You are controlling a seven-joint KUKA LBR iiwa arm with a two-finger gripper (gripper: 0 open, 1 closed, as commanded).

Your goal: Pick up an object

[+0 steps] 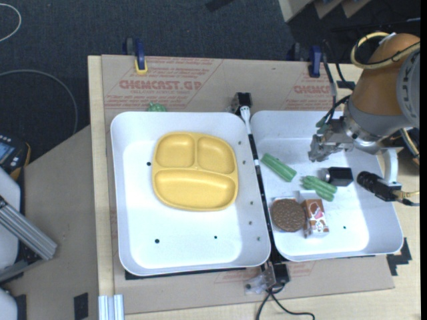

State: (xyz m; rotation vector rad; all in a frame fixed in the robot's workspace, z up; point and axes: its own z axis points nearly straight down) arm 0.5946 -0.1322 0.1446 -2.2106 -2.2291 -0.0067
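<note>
In the right bin (353, 242) lie two green pieces: one (278, 167) near the left wall and another (319, 187) closer to the middle. In front of them are a round brown cookie (288, 215) and a red and white snack packet (315, 217), side by side. A small black block (339, 175) rests just right of the second green piece. My gripper (321, 149) hangs over the back half of this bin, above and slightly behind the black block and apart from every object.
The left bin (133, 179) holds a yellow divided plate (195, 171). A black bar (248, 135) runs along the seam between the two bins. Clamps (139, 53) hold the board's back edge. The arm (383, 79) comes in from the right.
</note>
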